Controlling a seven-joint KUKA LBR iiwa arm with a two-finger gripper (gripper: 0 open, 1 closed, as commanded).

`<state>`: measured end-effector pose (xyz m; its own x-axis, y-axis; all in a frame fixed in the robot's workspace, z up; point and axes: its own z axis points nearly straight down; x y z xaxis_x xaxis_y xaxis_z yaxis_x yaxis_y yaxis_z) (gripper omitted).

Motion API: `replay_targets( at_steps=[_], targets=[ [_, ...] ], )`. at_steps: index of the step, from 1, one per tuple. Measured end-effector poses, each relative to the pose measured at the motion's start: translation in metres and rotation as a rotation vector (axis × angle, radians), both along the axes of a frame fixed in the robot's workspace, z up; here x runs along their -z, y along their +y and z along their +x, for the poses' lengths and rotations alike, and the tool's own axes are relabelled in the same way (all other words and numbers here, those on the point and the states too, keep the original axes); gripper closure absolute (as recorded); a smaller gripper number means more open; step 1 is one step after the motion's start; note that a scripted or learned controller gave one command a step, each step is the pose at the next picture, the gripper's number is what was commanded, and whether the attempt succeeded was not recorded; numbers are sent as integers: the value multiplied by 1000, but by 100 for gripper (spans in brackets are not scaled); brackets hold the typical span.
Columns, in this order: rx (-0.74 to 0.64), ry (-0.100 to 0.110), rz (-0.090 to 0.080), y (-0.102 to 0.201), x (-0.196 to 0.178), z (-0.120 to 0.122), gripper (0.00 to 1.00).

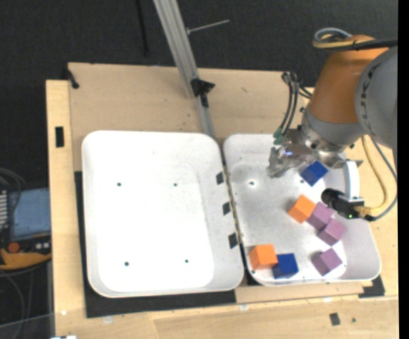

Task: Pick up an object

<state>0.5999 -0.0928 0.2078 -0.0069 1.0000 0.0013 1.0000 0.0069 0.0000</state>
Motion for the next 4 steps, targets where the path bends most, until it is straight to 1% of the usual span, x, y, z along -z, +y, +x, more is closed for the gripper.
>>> replay_targets(
  at_steps=[2,3,4],
  targets=[
    [-1,-2,0,95,-11,20,100],
    [-1,0,0,147,-10,15,100],
    [-1,-3,1,192,-37,12,100]
  ],
)
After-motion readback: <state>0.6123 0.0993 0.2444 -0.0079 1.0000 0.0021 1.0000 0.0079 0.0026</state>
